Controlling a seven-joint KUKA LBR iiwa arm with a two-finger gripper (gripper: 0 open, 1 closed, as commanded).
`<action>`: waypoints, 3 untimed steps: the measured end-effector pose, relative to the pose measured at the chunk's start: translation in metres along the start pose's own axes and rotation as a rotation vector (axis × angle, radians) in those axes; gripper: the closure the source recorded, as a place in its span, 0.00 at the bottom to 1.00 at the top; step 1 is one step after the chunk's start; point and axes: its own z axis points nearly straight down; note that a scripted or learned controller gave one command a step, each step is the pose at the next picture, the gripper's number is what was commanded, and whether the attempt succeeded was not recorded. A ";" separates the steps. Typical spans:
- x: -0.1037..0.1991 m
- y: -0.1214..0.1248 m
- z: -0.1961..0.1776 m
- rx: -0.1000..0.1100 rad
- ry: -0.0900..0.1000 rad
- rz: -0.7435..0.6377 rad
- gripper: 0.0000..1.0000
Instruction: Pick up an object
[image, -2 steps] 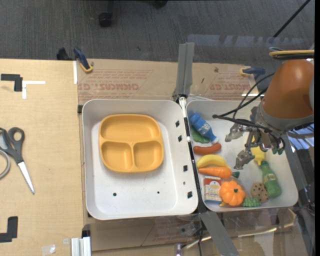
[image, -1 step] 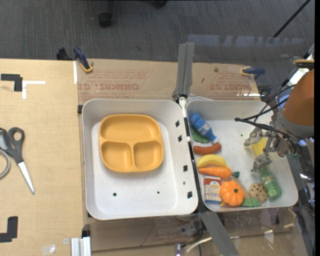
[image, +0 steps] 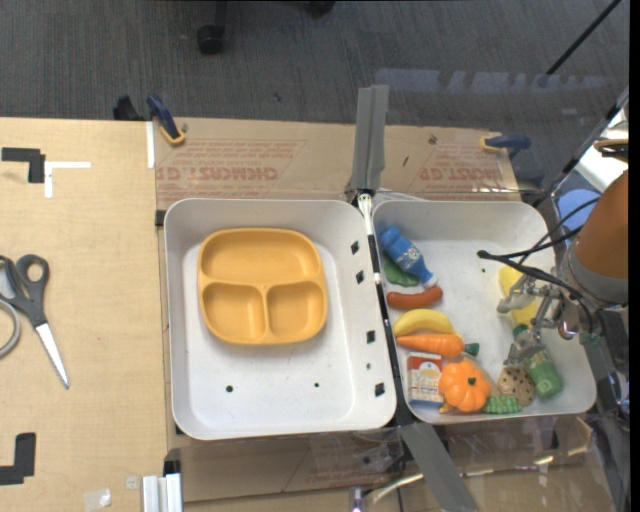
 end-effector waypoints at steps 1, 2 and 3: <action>-0.002 0.001 -0.010 0.001 -0.004 -0.004 1.00; -0.002 0.001 -0.010 0.001 -0.004 -0.004 0.00; 0.008 0.011 0.000 0.000 0.000 0.094 0.00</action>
